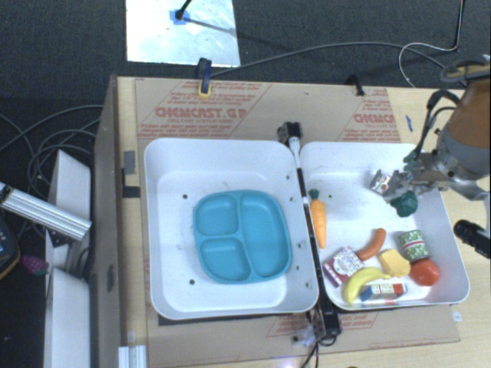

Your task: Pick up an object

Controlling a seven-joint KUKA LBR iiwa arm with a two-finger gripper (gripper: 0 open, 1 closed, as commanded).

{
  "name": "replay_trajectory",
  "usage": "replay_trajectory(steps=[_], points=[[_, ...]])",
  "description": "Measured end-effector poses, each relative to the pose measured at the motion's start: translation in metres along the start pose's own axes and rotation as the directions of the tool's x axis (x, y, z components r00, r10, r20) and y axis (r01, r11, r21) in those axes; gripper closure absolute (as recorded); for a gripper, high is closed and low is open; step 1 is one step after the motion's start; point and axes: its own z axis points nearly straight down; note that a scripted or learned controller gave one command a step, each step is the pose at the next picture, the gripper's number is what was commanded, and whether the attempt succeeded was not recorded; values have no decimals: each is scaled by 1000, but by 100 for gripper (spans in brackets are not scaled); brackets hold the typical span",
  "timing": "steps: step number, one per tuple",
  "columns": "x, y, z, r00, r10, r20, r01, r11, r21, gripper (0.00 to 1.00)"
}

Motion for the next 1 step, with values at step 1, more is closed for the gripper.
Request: replay_trajectory(steps=[1], points=[[76,-23,0,1000,0,-2,0,1000,5,100]])
